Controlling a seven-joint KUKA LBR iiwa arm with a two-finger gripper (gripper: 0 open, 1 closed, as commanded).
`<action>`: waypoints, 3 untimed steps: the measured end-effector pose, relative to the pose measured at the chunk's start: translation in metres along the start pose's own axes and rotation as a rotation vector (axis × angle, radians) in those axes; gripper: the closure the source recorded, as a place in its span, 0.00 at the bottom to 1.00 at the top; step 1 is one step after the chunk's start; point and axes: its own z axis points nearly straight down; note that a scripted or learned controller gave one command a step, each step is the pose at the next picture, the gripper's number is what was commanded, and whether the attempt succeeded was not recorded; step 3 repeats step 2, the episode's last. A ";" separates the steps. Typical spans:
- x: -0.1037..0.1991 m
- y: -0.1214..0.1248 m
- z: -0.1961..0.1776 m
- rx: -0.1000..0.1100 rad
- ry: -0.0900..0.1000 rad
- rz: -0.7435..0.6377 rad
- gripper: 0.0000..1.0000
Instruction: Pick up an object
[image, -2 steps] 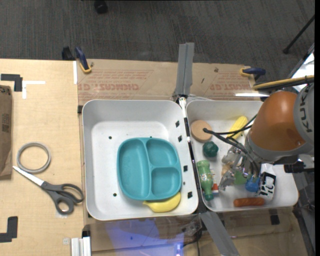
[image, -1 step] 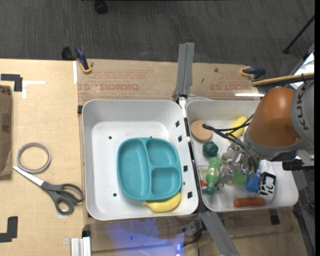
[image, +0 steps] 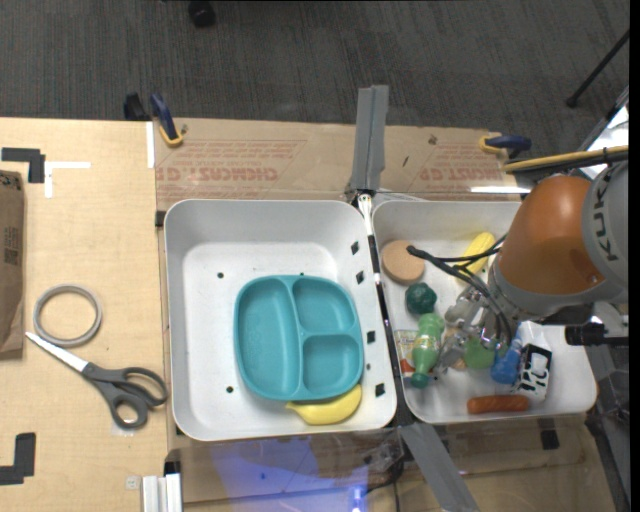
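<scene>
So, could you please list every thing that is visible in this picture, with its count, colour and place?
bins: 2, white, side by side on the bench
divided plate: 1, teal, left bin
banana: 1, yellow, left bin, partly under the plate
round disc: 1, tan, right bin, far end
ball: 1, dark green, right bin
bottle: 1, light green, right bin
sausage: 1, red, right bin, near edge
scissors: 1, grey handles, bench left of the bins
tape roll: 1, grey, above the scissors
arm: 1, orange and grey, over the right bin
tool: 1, metal, low among the right bin's things
</scene>
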 end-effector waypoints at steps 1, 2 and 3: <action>0.030 -0.012 0.001 -0.007 0.011 0.310 0.00; 0.029 -0.013 -0.008 -0.008 0.008 0.309 1.00; 0.029 -0.013 -0.008 -0.008 0.008 0.309 1.00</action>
